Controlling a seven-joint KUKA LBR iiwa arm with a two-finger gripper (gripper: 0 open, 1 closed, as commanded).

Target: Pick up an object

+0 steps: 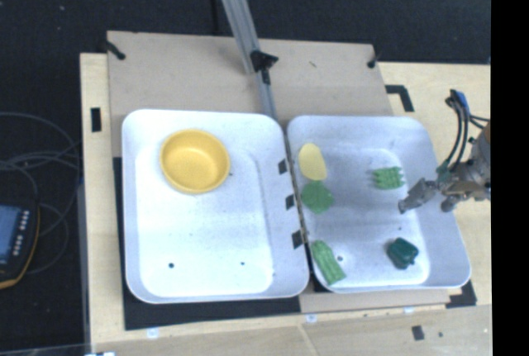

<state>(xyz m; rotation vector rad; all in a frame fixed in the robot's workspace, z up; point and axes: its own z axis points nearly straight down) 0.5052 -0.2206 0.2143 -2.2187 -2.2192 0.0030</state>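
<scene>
Grey arm cut off at right edge; gripper (430, 196) low over right bin (364, 135) rim, blurred, finger state impossible to tell, nothing visibly held. Nearest: green ridged piece (386, 178), dark green block (402, 253). Yellow bowl (195, 161) in left bin (207, 263).

The left bin (207, 263) is white with a few small dark dots, and it holds a yellow bowl (195, 161). The right bin (364, 140) is also white. Inside it, a pale yellow piece (312, 162) lies at the far left, with a mid-green piece (317, 198) just near of it. A light green ridged piece (386, 178) has stripes. A bright green block (329, 261) lies near left, and a dark green object (402, 253) near right. The table (207, 82) is light beige. The hand (430, 196) is grey.
</scene>
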